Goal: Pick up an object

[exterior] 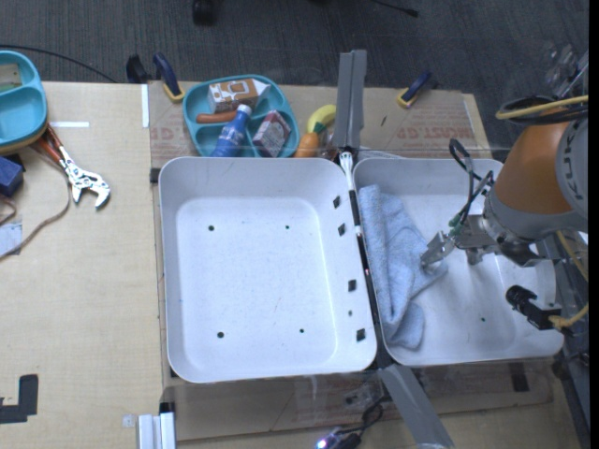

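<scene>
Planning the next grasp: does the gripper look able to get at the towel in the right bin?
Probably yes. The gripper hangs inside the right bin, right beside the towel lying along its left wall, with nothing between them.

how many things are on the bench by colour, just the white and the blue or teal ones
white shallow plastic bins: 2 (left bin, right bin)
teal plastic divided trays: 2 (top middle, far left)
pale blue crumpled cloth: 1
blue plastic bottle: 1
total: 6
</scene>
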You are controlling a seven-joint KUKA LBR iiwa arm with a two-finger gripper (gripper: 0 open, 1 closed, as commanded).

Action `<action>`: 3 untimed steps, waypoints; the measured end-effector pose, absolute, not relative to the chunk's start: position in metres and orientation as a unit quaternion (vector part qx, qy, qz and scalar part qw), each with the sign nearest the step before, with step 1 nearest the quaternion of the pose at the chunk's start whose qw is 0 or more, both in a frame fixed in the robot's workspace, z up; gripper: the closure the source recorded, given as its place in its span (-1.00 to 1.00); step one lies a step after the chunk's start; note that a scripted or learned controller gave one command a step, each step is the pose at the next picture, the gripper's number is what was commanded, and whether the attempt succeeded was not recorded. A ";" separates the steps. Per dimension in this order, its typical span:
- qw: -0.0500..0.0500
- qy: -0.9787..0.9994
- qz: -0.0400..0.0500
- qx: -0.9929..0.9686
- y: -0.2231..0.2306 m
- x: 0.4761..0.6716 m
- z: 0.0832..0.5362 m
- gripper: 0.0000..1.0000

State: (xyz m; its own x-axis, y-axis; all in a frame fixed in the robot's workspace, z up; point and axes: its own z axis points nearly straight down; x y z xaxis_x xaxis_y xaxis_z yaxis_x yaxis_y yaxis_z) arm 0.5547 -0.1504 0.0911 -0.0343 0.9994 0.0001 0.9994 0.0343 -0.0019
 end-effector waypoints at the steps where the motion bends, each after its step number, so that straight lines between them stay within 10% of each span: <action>1: 0.000 -0.772 0.000 -0.636 -0.099 0.555 0.092 -1.00; 2: 0.000 -0.770 0.001 -0.638 -0.100 0.555 0.101 1.00; 3: 0.000 -0.748 0.000 -0.664 -0.107 0.523 0.138 1.00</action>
